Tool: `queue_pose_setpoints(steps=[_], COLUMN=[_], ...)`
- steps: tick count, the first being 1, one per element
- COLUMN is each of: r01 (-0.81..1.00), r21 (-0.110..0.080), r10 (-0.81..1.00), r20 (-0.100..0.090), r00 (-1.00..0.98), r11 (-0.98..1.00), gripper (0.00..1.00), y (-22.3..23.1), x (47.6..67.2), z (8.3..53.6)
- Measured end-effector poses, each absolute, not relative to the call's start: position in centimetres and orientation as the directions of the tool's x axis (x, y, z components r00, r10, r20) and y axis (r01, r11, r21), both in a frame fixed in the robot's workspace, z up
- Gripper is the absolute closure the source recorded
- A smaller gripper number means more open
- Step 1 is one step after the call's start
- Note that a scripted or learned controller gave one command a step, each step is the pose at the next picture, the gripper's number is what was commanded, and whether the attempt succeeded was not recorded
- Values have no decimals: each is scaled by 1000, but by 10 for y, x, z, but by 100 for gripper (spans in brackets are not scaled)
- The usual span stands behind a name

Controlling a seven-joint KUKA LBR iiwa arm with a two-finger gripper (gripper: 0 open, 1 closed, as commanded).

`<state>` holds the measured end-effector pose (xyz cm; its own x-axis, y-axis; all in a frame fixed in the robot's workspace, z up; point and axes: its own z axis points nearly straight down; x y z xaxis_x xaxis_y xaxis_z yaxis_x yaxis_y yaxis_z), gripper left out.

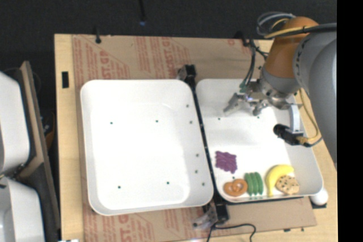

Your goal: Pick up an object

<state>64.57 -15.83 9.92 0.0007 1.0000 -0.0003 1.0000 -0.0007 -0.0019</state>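
My gripper (244,107) hangs over the far part of the right bin (218,93), fingers spread open with nothing between them. Along the bin's near edge lie several small objects: a purple bunch (226,161), an orange ring-shaped piece (235,187), a green ribbed piece (254,183), a yellow banana-like piece (278,173) and a speckled cookie (288,184). All of them lie well nearer the camera than the gripper and apart from it.
The left bin (91,122) sits beside the right one, with a thin black divider (198,122) between them. Both rest on a cardboard sheet (130,56) on the bench. The grey arm with its orange band (286,42) comes in from the right.
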Motion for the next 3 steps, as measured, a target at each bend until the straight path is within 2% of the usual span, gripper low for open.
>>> queue_pose_setpoints(steps=[1, 2, 3], r01=[1000, 1000, 1000], r21=[3, 6, 5], r10=[1000, 1000, 1000], r20=[-1, -1, -1], r00=[1, 1, 2], r11=[-1, -1, -2], gripper=[100, 100, 100], y=[-159, -162, -168], x=[647, 647, 638], z=[112, 176, 228])
